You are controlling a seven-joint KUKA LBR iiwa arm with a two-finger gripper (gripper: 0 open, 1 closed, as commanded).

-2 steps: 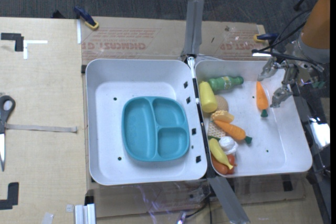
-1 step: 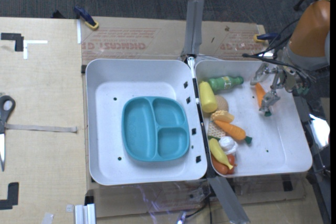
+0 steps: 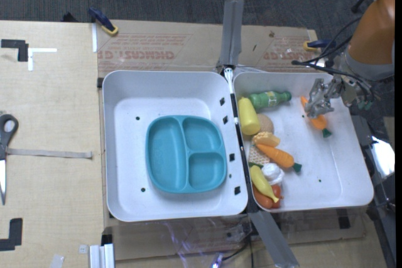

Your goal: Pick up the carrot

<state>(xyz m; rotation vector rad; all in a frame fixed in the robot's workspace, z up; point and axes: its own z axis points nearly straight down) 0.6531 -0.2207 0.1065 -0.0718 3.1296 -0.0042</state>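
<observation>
gripper (image 3: 318, 100) is clamped on a small carrot (image 3: 318, 118) near the right bin (image 3: 342, 188)'s far right side. i'd lift straight up, slow, so it doesn't slip out.

The divided tray (image 3: 186, 154) lies in the left bin (image 3: 119, 135); food toys crowd the right bin's (image 3: 339, 179) left side.

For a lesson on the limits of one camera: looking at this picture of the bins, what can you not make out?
- Hand: too small and blurred to tell open from shut, or whether it grips the small carrot below it.
- Arm: cut off by the right edge.
- Items in the right bin's pile under the larger carrot: overlapping, partly hidden.
- Scissors: cut off by the left edge.
</observation>
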